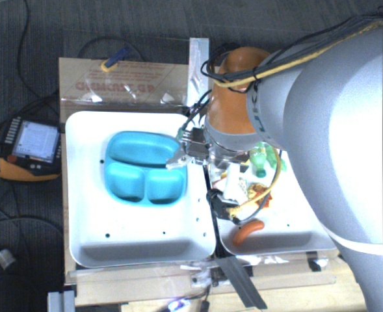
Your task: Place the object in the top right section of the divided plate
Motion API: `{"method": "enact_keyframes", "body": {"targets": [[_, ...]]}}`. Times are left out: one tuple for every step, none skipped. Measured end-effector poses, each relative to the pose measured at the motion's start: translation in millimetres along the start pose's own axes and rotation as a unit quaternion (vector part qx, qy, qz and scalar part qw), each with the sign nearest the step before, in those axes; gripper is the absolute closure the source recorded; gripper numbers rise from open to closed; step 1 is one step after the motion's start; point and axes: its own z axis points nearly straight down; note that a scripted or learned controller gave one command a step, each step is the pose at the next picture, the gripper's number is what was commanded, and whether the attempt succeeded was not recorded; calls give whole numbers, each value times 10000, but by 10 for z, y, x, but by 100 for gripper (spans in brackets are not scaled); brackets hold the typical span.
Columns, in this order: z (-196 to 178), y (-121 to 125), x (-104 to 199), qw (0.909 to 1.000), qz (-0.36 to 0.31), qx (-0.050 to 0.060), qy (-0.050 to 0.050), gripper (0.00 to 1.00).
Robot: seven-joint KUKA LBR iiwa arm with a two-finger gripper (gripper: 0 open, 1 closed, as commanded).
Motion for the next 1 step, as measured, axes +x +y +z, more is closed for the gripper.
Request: {"method": "enact_keyframes", "body": {"targets": [[0,0,0,10000,0,0,0,0]]}}
